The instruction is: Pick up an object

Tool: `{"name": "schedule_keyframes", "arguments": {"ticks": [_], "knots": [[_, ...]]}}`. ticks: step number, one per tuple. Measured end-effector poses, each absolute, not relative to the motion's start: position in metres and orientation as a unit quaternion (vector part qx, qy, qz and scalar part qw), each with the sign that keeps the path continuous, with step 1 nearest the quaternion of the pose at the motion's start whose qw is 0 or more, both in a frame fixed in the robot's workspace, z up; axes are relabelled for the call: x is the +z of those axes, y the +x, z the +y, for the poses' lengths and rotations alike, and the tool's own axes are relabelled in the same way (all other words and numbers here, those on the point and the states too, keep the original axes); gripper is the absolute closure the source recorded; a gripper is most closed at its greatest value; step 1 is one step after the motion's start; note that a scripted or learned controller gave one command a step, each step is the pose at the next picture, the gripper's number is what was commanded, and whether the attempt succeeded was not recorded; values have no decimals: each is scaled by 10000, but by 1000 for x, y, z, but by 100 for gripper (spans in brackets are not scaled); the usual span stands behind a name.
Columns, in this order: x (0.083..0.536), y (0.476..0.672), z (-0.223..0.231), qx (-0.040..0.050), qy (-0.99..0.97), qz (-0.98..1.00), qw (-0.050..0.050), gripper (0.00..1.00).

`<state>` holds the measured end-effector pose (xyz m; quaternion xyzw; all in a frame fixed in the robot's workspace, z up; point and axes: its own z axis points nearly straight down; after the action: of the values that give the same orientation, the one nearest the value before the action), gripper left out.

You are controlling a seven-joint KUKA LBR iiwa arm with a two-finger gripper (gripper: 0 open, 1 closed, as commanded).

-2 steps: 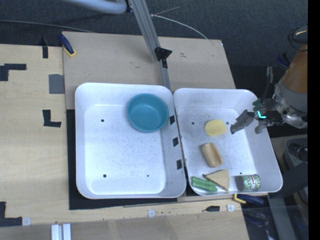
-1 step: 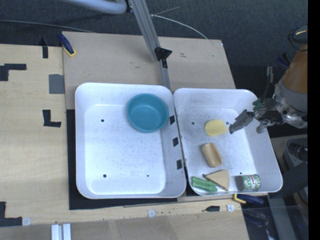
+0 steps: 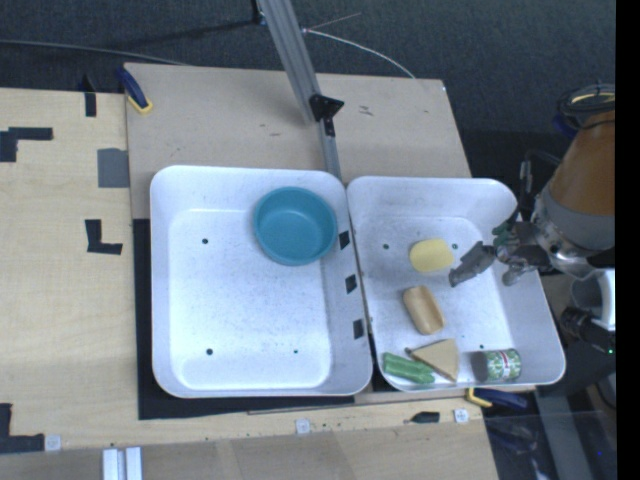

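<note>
The right bin [image 3: 470, 200] holds a yellow rounded object [image 3: 431, 256], a tan oblong piece [image 3: 424, 309], a tan wedge [image 3: 438, 358], a green pod-like item [image 3: 408, 369] and a small can [image 3: 497, 365] lying on its side. My gripper [image 3: 490, 270] hangs over the right side of this bin, just right of the yellow object. It is open, with nothing between its fingers. One finger [image 3: 467, 266] points left toward the yellow object and stays apart from it.
A blue bowl [image 3: 295, 225] sits at the back of the left bin [image 3: 190, 298]. A slanted metal pole [image 3: 295, 53] comes down to the bins' shared back edge. The arm's orange band [image 3: 590, 173] is at the right.
</note>
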<state>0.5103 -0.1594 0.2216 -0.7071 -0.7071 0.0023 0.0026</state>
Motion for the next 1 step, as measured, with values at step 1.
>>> {"name": "schedule_keyframes", "arguments": {"ticks": [1], "knots": [[158, 513, -155, 24, -7068, -7074, 37, 0]]}}
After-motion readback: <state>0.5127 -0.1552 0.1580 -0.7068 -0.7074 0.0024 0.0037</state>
